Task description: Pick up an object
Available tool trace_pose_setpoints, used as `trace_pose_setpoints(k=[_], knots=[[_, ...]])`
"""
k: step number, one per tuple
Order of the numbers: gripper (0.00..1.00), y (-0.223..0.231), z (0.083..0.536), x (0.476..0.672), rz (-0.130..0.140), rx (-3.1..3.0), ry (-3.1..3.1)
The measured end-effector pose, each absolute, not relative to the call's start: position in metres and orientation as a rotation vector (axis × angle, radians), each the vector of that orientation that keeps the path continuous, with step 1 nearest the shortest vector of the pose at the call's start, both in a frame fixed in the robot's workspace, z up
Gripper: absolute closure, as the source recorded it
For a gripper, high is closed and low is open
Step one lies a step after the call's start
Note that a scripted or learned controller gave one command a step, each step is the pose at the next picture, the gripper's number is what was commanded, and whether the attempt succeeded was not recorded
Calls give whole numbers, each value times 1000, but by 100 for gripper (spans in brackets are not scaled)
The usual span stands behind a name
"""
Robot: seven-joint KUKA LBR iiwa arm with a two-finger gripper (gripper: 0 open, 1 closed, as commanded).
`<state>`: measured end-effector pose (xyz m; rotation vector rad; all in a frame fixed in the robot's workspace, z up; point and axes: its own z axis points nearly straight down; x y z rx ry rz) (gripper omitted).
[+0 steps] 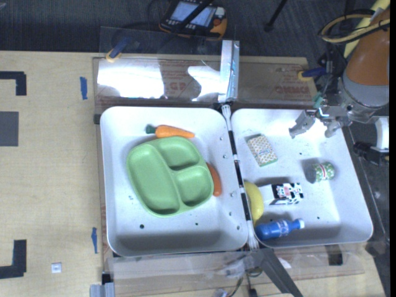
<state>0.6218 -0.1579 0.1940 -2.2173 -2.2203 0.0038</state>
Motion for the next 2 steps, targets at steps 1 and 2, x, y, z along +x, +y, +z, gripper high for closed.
trace_pose_setpoints(k=[1,2], knots=[[0,-222,187,559,5,-2371,-2054],[0,-218,143,567,-18,-2377,-2076]])
